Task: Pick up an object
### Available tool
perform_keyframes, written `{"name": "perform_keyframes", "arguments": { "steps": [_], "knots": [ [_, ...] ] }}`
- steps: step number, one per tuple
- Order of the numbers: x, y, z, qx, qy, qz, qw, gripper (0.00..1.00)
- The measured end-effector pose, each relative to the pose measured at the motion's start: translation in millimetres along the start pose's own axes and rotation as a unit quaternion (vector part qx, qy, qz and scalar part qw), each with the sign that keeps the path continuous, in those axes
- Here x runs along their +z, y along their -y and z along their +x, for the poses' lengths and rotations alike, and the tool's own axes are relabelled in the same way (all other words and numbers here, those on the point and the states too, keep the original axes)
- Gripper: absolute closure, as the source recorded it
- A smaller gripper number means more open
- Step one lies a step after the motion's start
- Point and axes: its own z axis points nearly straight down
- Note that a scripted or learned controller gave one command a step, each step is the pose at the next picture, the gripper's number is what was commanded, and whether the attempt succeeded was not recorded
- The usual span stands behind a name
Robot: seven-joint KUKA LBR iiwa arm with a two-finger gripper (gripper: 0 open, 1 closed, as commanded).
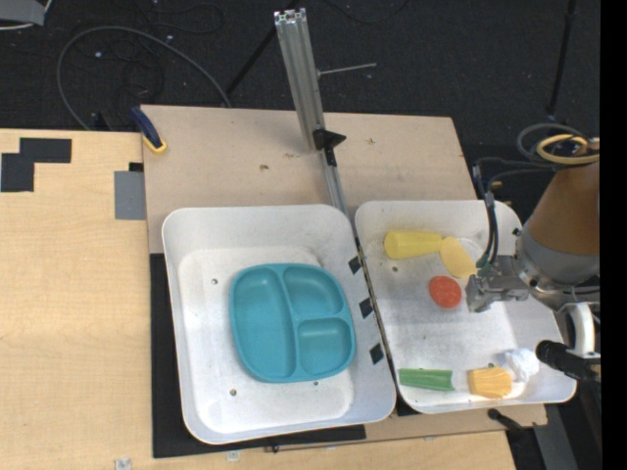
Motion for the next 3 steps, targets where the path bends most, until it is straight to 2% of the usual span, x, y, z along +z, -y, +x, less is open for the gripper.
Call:
{"name": "perform_keyframes", "arguments": {
  "steps": [1, 2, 3],
  "knots": [
    [-47.2, -5.1, -8.8, -0.002, 0.001, -0.001, 1.0000, 1.00],
    [-72.2, -5.8, -9.7, -0.002, 0.000, 0.000, 1.0000, 1.00],
    [-76.5, -14.7, 34.4, -0.004, -0.001, 0.001, 1.0000, 1.00]
  ]
}}
